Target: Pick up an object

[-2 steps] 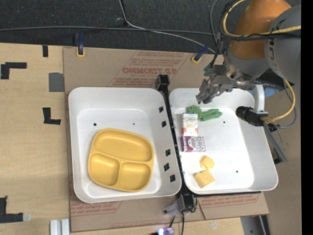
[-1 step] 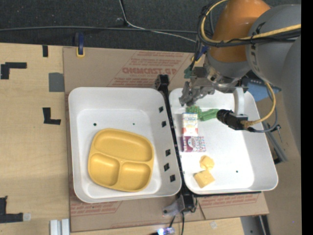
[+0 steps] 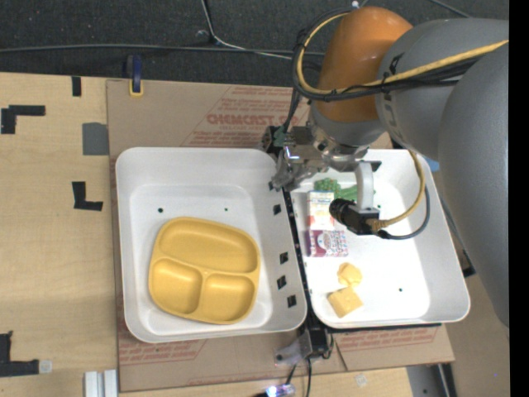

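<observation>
While the gripper (image 3: pixel 291 170) hangs low over the wall between the two bins, I cannot tell what it is doing.

Just beside it, in the right bin (image 3: pixel 430 246), lies a flat packet (image 3: pixel 325 226) with a green bit (image 3: pixel 327 185) at its top. Further off in that bin sit two yellow blocks (image 3: pixel 346 289), close together. On its other side, the left bin (image 3: pixel 136 222) holds a yellow tray (image 3: pixel 204 269) with three parts.
</observation>
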